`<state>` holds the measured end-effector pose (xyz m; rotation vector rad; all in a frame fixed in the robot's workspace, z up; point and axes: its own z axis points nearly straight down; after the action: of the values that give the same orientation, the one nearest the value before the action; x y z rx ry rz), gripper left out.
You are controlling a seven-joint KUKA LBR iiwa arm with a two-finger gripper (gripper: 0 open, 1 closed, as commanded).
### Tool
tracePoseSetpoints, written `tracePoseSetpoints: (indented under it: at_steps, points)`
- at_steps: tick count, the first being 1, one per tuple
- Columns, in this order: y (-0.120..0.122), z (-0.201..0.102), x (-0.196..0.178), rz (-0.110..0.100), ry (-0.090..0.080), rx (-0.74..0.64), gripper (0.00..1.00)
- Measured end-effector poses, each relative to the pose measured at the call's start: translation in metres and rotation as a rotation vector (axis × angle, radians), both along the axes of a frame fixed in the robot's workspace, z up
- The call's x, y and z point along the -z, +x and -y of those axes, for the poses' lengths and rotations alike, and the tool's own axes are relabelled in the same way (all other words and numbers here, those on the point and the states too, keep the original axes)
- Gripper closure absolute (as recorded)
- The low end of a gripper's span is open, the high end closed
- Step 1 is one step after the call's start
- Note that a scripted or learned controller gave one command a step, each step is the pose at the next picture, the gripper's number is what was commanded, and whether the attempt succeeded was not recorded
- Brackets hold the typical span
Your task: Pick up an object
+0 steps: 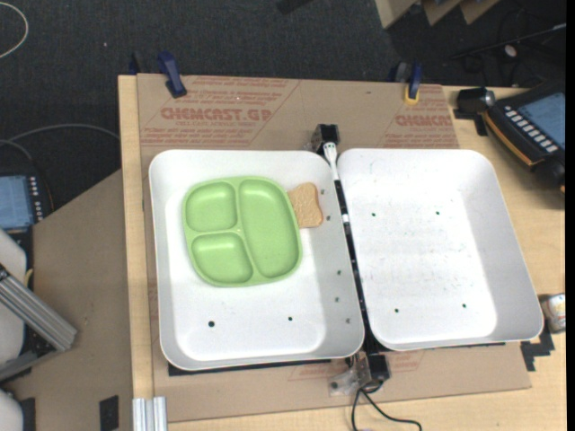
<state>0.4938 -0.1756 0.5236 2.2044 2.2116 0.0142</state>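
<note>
Camera view: tray (241,232) (cracker (307,205) touching)

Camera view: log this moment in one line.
left bin: green divided plate, tan cracker touching its right rim | gripper: not in view | pick: not started

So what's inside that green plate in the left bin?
The green plate has three compartments, all bare. A tan cracker-like piece lies beside its right edge, in the left bin. What's under the plate is hidden.
</note>
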Motion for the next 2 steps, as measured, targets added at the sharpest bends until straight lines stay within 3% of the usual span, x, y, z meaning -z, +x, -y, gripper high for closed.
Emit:
tracePoseSetpoints:
  at_steps: [1,2]
  points:
    - [-0.016,-0.025,0.111,-0.030,0.010,0.003,1.00]
    - [-0.015,0.046,0.015,-0.007,-0.002,0.009,1.00]
